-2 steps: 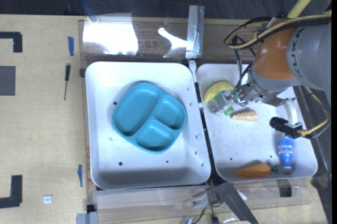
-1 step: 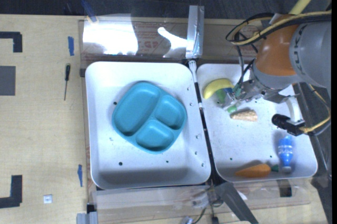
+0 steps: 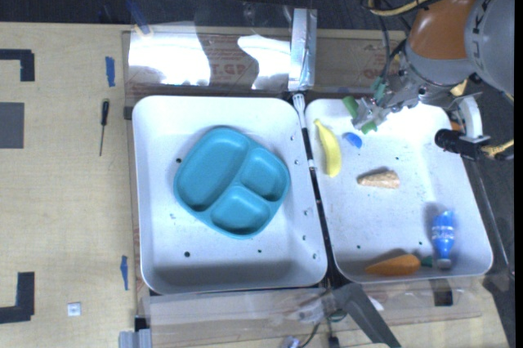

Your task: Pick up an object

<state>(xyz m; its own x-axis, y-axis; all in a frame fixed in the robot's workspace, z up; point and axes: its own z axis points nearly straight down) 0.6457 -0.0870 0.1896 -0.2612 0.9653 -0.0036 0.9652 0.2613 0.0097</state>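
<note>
Carrot [image 3: 394, 263]: nearest to me, an orange one lying flat along the front wall of the right bin [image 3: 482, 256], its tip toward the bins' shared edge.
Bottle [image 3: 443, 235]: a small blue one lying just beside the carrot's thick end, in the front right corner of that bin, cap end toward the front.
Left bin [image 3: 151, 175]: I see a blue divided plate [image 3: 233, 179] resting in its middle, turned at an angle, three compartments showing.
Bread-like piece [image 3: 379, 179]: a tan, speckled lump near the middle of the right bin, well apart from the carrot and bottle.
Banana [image 3: 328, 148]: yellow, lying close along the wall shared by the two bins, just left of the tan piece.
Blue object [image 3: 352, 140]: a small thing just right of the banana's far end; I cannot make out what it is.
Gripper [image 3: 368, 116]: over the far part of the right bin, just above the small blue object, green-tipped fingers pointing down-left. From this slant I cannot tell whether they are parted or closed, and I see nothing between them.
Arm [image 3: 445, 28]: comes in from the right, orange band showing, cables looping above it.
Far side: a clear plastic sheet [image 3: 212, 52] behind the bins, catching glare.
</note>
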